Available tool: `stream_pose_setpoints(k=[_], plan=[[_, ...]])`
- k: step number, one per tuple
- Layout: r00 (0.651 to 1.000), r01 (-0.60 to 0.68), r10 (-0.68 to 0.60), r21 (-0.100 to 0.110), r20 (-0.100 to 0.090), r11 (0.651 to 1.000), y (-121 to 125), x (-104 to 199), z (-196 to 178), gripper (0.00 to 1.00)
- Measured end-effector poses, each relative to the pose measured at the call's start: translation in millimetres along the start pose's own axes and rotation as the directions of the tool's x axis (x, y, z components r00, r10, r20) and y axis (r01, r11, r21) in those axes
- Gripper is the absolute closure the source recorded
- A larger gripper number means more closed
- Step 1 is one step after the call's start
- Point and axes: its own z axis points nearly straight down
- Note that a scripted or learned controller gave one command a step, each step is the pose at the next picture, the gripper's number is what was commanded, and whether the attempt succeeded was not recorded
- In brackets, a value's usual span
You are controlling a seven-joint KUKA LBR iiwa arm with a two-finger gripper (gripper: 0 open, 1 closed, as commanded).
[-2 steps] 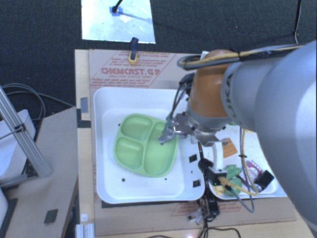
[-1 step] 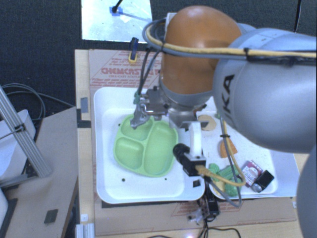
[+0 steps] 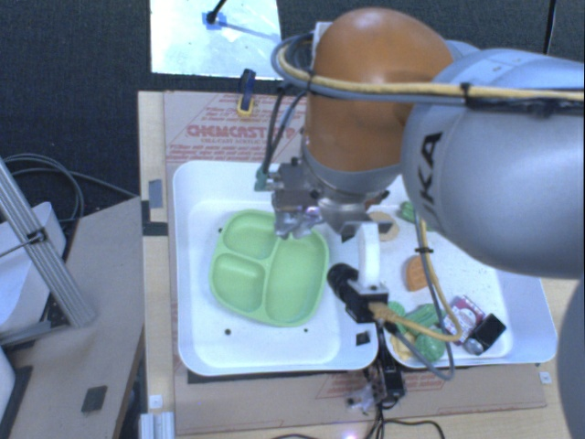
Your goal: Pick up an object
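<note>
**One green tray under the arm, small items in the far bin**

We count two white bins on the counter (image 3: 155,273): the left bin (image 3: 196,337) and the right bin (image 3: 535,332), side by side. The left bin holds one thing, a light green divided tray (image 3: 265,277) with three compartments, lying flat near the bin's middle. In the right bin we make out one green crumpled object (image 3: 422,320), one orange piece (image 3: 416,273), one red-and-white packet (image 3: 466,311) and one small black block (image 3: 489,329); the arm (image 3: 494,154) covers much of that bin, so more may lie hidden.

The jaws (image 3: 297,219) sit at the green tray's upper right edge, over the rim between the small upper compartment and the long right one. We see metal parts at the wrist, but we cannot tell whether the jaws are spread or pressed together, nor whether they touch the tray. The items in the right bin lie well apart from the jaws.
</note>
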Motion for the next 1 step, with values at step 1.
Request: stream_pose_setpoints(k=[1], plan=[[1.000, -0.019, 0.019, 0.018, 0.008, 1.000, -16.9, -89.6, 153.8, 1.00]])
